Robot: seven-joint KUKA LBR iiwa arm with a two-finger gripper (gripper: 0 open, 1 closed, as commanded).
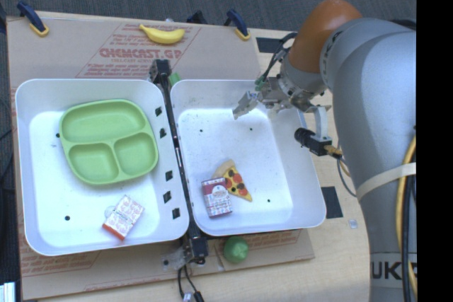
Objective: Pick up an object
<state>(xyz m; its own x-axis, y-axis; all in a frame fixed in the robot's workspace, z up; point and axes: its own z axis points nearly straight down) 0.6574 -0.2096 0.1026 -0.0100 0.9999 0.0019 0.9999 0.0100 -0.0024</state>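
My gripper point(245, 105) hangs over the far middle part of the right bin point(297, 173), with nothing seen in it. A toy pizza slice point(236, 180) lies in the near half of that bin. Right beside it, to the left, a small red box point(217, 197) rests on the bin floor. Both sit well nearer the camera than the gripper. In the left bin point(28, 152) a green divided plate point(108, 140) takes up the middle, and a red and white packet point(123, 216) lies near its front edge.
A toy banana point(163, 32) lies on the cardboard behind the bins. A green ball point(236, 249) sits just outside the right bin's front rim. A black divider point(172, 152) runs between the bins. Blue clamps point(238, 22) hold the cardboard's back edge.
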